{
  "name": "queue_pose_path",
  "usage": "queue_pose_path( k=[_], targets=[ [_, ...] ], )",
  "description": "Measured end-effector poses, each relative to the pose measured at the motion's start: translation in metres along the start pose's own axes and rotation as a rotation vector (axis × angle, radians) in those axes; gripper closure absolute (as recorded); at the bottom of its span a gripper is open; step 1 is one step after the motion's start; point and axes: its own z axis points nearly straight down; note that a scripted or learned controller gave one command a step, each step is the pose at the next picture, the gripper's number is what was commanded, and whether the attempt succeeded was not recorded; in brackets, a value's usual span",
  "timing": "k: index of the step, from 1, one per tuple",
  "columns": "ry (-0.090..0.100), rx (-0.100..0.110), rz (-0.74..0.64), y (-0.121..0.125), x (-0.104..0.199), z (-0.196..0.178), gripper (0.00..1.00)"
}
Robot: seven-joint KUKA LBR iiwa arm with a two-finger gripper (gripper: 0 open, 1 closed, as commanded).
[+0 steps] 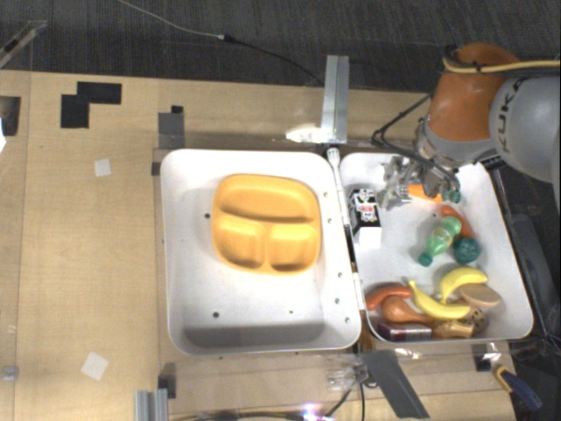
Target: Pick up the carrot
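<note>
"KUKA" lettering, partly cut off, on my grey arm [526,117]. Black-white label in right bin [500,235] unreadable.

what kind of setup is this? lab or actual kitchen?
Most likely a robotics lab bench. Two shallow white bins sit on a wooden bench with cables, a grey and orange arm reaches over toy food such as a banana, and a yellow tray lies in the left bin.
</note>
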Motion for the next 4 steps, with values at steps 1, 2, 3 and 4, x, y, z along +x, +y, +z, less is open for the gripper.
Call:
queue_pose_path(
  k=[1,2,3,4],
  targets=[
    [-0.008,-0.004,0.172,0.026,-0.006,-0.089,1.0],
    [0.0,0.001,0.257,-0.068,0.03,-0.072,1.0],
    [0.004,0.0,0.609,-0.096,0.08,-0.071,1.0],
    [0.0,-0.001,0.675,-0.099,0.05,-0.075,1.0]
  ],
)
